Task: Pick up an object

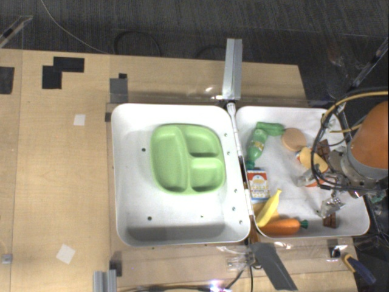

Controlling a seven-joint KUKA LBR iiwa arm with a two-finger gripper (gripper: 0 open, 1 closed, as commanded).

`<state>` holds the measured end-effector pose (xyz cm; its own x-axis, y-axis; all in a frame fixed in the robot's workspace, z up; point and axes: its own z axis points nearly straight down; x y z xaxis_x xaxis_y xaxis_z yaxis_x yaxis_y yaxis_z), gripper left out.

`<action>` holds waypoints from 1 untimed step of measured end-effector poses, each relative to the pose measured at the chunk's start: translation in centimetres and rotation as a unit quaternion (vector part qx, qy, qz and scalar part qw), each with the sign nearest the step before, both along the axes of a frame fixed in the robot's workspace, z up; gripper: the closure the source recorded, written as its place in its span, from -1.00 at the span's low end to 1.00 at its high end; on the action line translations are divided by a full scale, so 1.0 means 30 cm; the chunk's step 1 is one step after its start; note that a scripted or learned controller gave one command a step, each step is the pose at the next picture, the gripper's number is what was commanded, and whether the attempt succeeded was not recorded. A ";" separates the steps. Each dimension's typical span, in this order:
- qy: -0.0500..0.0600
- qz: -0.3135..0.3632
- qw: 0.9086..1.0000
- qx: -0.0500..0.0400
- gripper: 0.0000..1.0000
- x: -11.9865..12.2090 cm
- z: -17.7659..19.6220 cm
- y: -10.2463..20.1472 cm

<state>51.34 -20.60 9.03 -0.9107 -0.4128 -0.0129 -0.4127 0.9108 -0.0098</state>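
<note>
The right bin (285, 174) holds several items. A green bottle (258, 140) lies at its far left, with a round tan piece (294, 139) beside it. A small red, white and blue box (258, 184) sits by the left wall. A banana (270, 207) and a carrot (281, 226) lie at the front. A yellow object (306, 157) is partly hidden behind cables. My gripper (330, 212) hangs low over the bin's front right corner, right of the carrot, with nothing seen in it.
The left bin (130, 224) holds a green divided tray (186, 157). A metal post (233, 72) stands behind the wall between the bins. The arm's orange band (371, 142) and cables overhang the right bin's right side.
</note>
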 end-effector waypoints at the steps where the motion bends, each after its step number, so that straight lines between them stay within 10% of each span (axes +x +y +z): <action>1: -0.002 0.024 1.000 -0.001 -1.00 -0.002 0.002 0.129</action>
<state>51.27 -16.73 9.09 -0.8898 -0.4561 -0.0166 -0.4559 0.8899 -0.0132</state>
